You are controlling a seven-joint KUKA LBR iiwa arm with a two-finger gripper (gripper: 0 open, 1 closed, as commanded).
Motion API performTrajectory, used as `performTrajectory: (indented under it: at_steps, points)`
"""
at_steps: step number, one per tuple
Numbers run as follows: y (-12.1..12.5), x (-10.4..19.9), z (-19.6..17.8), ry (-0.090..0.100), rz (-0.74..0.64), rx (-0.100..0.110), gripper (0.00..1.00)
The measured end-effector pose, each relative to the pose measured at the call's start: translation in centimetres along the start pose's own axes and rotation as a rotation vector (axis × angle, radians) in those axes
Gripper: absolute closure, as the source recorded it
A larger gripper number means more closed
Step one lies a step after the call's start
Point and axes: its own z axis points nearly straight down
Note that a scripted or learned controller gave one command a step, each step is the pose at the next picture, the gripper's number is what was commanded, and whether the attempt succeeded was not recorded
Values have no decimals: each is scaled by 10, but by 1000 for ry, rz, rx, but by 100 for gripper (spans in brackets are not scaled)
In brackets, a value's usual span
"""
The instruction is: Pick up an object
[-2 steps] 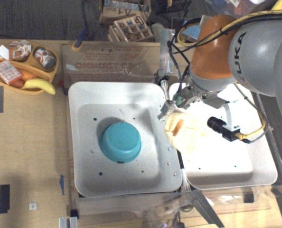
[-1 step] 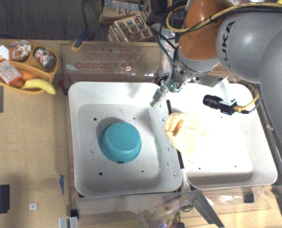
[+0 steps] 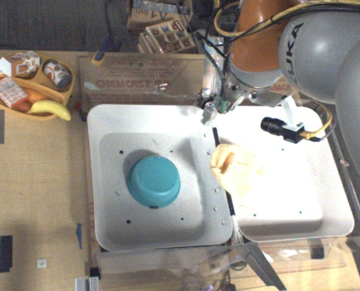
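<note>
A teal bowl (image 3: 154, 181) lies upside down in the middle of the left bin (image 3: 107, 126). A pale yellow crumpled cloth-like object (image 3: 233, 164) lies at the left side of the right bin (image 3: 289, 217), partly over the divide between the bins. My gripper (image 3: 211, 109) hangs above the back edge where the two bins meet, well above and behind the yellow object. Nothing shows between its fingers.
A black cylindrical part with a cable (image 3: 282, 128) hangs from the arm over the right bin. An orange tray (image 3: 28, 90) with a banana and food items sits at far left. Cardboard and boxes (image 3: 162, 29) lie behind the bins.
</note>
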Motion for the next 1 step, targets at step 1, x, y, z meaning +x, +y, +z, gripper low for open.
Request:
performTrajectory:
  at_steps: [1]
  points:
    - [0,0,0,0,0,0,0]
